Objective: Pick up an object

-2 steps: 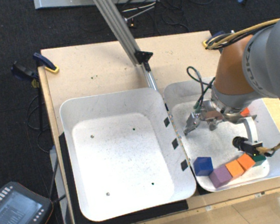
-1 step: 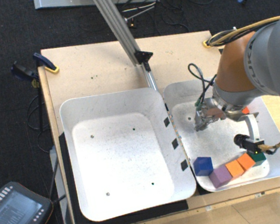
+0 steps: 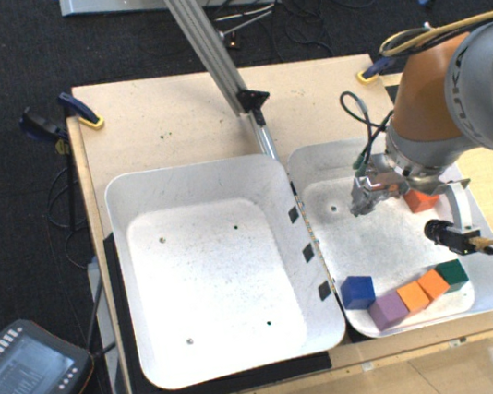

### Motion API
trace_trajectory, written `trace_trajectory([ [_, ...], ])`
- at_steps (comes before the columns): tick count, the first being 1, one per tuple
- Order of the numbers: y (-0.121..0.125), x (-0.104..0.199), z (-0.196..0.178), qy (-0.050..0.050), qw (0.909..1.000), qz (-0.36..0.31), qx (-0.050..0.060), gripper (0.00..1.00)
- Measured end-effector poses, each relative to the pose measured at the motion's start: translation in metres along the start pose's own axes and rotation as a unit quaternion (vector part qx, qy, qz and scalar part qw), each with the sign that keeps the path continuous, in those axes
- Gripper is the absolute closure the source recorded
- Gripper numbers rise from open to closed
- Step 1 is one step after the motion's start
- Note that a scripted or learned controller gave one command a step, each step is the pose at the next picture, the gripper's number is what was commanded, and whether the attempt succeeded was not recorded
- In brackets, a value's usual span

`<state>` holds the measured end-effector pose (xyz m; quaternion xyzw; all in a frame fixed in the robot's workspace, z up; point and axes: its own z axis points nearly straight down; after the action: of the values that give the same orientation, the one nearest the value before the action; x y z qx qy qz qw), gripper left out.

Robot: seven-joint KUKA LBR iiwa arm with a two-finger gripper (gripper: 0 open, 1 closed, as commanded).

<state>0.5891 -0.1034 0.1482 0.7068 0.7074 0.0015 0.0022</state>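
Right bin (image 3: 320, 190) as landmark. Gripper (image 3: 362, 202) over its middle floor, jaws' state cannot be told. Red block (image 3: 420, 201) just right of gripper. Blue block (image 3: 357, 291), purple block (image 3: 387, 310), orange block (image 3: 414, 294), green block (image 3: 450, 275) along near edge. Open floor leftward.

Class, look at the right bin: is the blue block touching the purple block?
Cannot tell. In the camera view the blue block sits just left of the purple block with corners nearly meeting, and neither contact nor gap shows plainly.
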Motion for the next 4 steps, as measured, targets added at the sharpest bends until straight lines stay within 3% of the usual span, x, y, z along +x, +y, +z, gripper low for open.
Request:
trace_trajectory([
  [2, 0.010, -0.012, -0.107, -0.001, 1.0000, -0.001, -0.001, 1.00],
  [4, 0.012, 0.092, -0.113, 0.001, 1.0000, -0.004, 0.002, 1.00],
])
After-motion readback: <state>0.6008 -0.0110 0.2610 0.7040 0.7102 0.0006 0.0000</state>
